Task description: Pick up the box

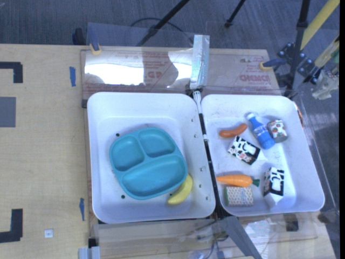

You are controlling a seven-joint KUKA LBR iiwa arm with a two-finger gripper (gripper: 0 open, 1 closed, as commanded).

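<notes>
In the right bin [307,161] a small black-and-white patterned box [243,150] lies flat near the middle. A taller black-and-white carton [275,182] lies toward the bin's front right. A tan, textured block [239,196] sits at the front edge, just below an orange carrot [235,181].
The right bin also holds an orange sausage [233,130], a blue bottle [260,131] and a small red-and-white can [277,130] at the back. The left bin [99,144] holds a teal divided plate [148,162] with a yellow banana [181,192] at its front right corner.
</notes>
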